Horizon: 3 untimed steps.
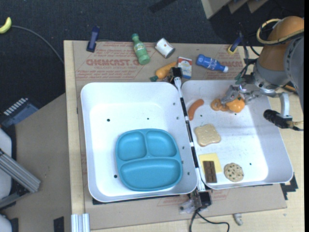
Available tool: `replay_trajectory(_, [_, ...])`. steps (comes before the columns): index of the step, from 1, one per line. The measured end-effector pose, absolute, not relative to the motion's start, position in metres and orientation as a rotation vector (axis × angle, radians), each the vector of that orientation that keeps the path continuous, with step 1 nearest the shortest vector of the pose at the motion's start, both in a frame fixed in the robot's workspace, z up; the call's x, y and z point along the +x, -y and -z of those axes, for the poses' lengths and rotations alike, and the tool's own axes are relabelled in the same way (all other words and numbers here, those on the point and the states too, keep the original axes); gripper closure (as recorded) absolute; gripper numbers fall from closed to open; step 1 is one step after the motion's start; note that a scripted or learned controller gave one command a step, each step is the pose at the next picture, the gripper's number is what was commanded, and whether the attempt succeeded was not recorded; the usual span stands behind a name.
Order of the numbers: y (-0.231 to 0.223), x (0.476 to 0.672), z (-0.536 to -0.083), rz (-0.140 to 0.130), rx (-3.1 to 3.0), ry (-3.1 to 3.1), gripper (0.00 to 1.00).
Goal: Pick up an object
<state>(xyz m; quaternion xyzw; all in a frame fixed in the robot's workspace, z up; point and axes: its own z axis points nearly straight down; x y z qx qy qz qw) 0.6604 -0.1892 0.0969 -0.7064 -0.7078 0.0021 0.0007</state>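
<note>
The gripper (236,96) hung low over the far part of the right bin (270,149), with the grey arm (277,57) and its orange band reaching in behind it. Its tip sat right at an orange fruit-like piece (236,106), which touched a small orange-brown lump (218,104) on the side toward the divider between the bins. Whether the fingers were spread or pinching the orange piece could not be told, since the gripper body and the toy blurred together there. Taking the right bin as the landmark, a curved orange sausage-like piece (194,108) lay at its far corner beside the divider, a tan slice of toast (207,135) lay nearer along the same side, and a yellow square with a brown bar on it (209,166) and a chocolate-chip cookie (233,172) lay at its near edge, the cookie just beside the square. The left bin (96,129), joined to the right bin along the divider, held a blue divided plate (148,159). Beyond the bins on the counter (77,81) lay a green bottle (141,50), a white can (164,48), a small carton (184,66), a blue bottle (211,64) and a dark blue marker-like thing (92,39).
</note>
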Motion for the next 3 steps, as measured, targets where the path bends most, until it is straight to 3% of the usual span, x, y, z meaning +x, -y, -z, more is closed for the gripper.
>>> replay_trajectory(1, [0.134, 0.655, -0.092, 0.008, -2.229, 2.231, 1.0])
replay_trajectory(2, [0.062, 0.592, -0.186, 0.002, -2.219, 2.223, 1.0])
replay_trajectory(3, [0.039, 0.565, -0.204, -0.001, -2.218, 2.221, 1.0])
